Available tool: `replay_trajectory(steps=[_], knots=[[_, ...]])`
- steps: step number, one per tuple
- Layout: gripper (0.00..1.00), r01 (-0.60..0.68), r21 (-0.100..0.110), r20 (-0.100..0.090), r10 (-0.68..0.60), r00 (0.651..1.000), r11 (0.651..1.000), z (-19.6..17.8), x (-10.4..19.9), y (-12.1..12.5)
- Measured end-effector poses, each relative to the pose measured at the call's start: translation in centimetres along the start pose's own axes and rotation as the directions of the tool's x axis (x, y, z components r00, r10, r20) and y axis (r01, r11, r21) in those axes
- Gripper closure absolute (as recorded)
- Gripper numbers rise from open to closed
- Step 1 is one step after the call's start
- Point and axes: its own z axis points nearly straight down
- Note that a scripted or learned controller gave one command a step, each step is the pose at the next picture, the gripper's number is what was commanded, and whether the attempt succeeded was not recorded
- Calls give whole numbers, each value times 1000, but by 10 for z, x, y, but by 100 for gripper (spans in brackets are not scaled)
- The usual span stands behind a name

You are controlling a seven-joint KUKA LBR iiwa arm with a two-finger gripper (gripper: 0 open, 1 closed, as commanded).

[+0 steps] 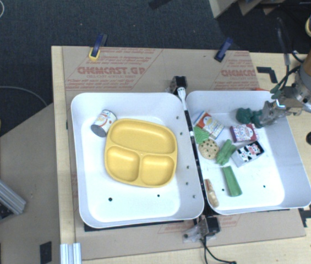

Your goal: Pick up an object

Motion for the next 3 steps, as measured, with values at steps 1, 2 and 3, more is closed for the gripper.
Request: replay_trajectory(steps=[1, 2, 3], knots=[[100, 0, 0, 0, 0, 1000, 1000, 6, 42, -32], [100, 0, -1, 0, 0, 1000, 1000, -12, 81, -61], [100, 1, 1, -1, -1, 1000, 1000, -17, 123, -106]])
